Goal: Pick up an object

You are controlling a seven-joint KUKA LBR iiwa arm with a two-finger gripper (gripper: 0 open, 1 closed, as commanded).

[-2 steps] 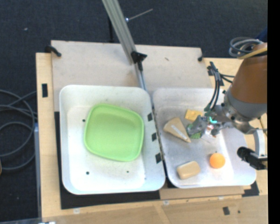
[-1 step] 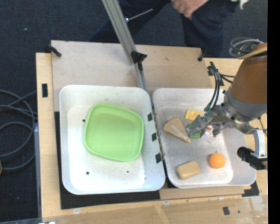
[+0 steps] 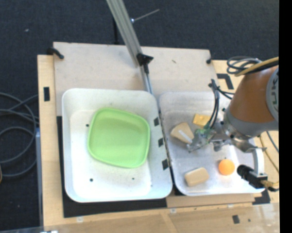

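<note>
The right bin [image 3: 177, 103] serves as the landmark. Nearest the camera, by that bin's front wall, lies a tan block [image 3: 196, 176], resting flat on the bin floor. Just to the right of it, a little farther in, sits an orange ball [image 3: 226, 167], apart from the block and not touching it.

Farther into the right bin, about its middle, the pincer [image 3: 198, 142] hangs low over the floor, reaching in from the right under the grey and orange arm [image 3: 252, 106]. Whether it is released or clenched I cannot tell; its tips are a blur of dark metal. Right beside it on the left lies a tan wedge [image 3: 181, 132], tilted, so close that contact cannot be ruled in or out. Just beyond the pincer, toward the bin's back, rests a yellow block [image 3: 201, 119].

To the left of the right bin stands the left bin [image 3: 75, 101], holding a green plate [image 3: 119, 137] flat at its middle. Behind both bins the counter [image 3: 102, 62] carries a slanted metal rail [image 3: 126, 25].
</note>
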